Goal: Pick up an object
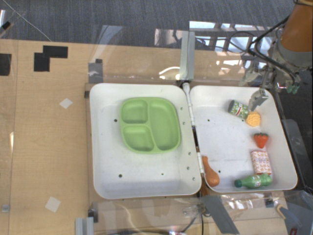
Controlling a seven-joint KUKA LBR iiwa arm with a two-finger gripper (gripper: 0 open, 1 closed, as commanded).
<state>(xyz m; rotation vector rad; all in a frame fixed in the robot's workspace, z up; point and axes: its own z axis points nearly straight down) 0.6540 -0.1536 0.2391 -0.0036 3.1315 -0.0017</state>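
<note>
Green bottle (253, 181): lies on its side at the near edge of the right bin (230, 146), cap end pointing left.
Orange piece (210, 173): elongated item at the near left corner of the right bin, against the divider between the bins.
Carton (260, 162): small pink and white box, just behind the green bottle, near the right wall.
Strawberry (261, 140): red toy fruit with green top, just behind the carton, apart from it.
Left bin (105, 180): white, shallow, beside the right bin on the desk (44, 146).
Green plate (149, 124): three-compartment tray, lying flat in the middle of the left bin.
Yellow item (253, 119): small, round, textured, in the far right part of the right bin, directly under the claw.
Can (238, 109): small, green and white label, on its side, just left of the yellow item.
Claw (257, 100): low over the far right part of the right bin, tips just above the yellow item, beside the can; cannot tell whether it is open or closed; no object visible between its parts.
Arm (298, 33): grey with orange band, entering from the far right corner.
</note>
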